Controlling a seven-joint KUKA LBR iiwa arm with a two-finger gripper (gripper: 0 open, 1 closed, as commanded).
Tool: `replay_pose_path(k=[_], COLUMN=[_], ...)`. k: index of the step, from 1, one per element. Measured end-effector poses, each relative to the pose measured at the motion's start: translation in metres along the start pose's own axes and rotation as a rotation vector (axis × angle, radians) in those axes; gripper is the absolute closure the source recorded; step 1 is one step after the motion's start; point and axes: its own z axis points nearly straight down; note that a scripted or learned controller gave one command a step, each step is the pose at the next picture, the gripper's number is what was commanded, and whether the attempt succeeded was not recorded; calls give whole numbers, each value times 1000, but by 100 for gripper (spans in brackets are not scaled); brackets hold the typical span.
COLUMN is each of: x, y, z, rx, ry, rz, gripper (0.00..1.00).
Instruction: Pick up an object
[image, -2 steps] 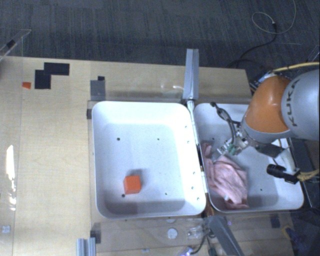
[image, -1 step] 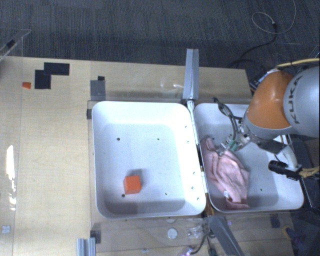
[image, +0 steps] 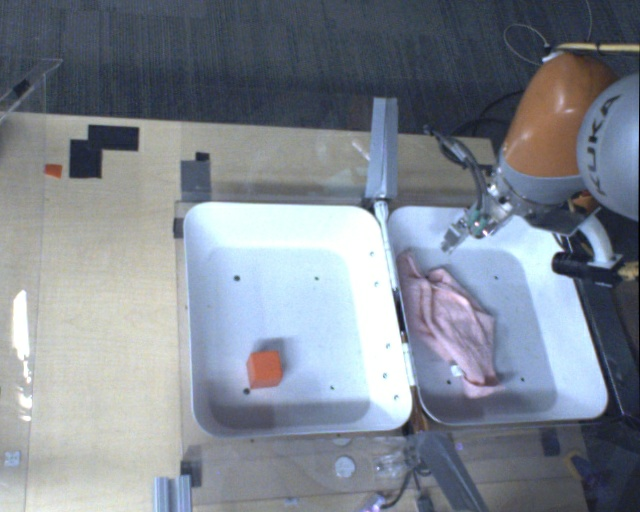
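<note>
A crumpled pink cloth (image: 453, 322) lies in the right bin (image: 560, 400), along its left side. An orange block (image: 265, 369) sits in the left bin (image: 290, 225), near its front left. My gripper (image: 462, 233) hangs over the back edge of the right bin, above and behind the cloth, apart from it. It looks small and partly blurred under the grey and orange arm (image: 555, 130). Nothing shows between its tips.
A grey metal divider post (image: 381, 150) stands behind the seam between the two bins. Black patches (image: 98, 148) and a small orange mark (image: 53, 171) lie on the wooden bench at the far left. Cables run beside the arm.
</note>
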Motion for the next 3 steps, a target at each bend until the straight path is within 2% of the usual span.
replay_pose_path(k=[1,2,3], x=[0,-2,-3], y=[0,-30,-27], z=[0,91,78], rx=[1,2,-5], ry=[1,2,-3], rz=[0,-30,-32], gripper=[0,0,100])
